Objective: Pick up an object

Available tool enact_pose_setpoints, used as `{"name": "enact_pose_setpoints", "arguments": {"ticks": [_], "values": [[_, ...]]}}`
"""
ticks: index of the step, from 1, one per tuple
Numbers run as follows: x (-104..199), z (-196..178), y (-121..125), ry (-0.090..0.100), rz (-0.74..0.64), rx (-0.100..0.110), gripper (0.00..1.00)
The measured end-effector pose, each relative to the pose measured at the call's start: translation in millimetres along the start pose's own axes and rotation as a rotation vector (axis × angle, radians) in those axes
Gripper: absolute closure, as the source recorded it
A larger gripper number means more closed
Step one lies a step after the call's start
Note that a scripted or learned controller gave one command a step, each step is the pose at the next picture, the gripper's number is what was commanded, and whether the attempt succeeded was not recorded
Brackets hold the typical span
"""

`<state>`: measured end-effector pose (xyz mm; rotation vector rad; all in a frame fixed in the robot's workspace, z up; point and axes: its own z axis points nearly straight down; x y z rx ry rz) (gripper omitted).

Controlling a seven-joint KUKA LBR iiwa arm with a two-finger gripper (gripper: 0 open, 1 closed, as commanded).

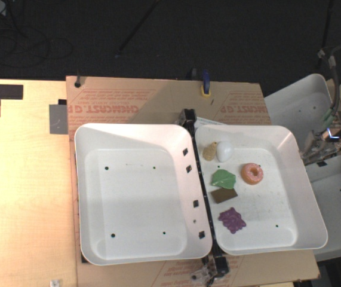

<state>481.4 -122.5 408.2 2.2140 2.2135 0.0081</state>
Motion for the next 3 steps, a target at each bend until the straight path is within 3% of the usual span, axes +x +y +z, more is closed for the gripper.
{"name": "enact_pose_setpoints", "arguments": {"ticks": [1,2,3], "values": [[12.6,-127.3,-3.2,0.001,-0.003,-0.002,1.00],[37.3,94.0,-8.5,0.007,-0.002,0.032,1.00],[77.9,41.6,-5.7,0.004,-0.005,0.010,1.00]]}}
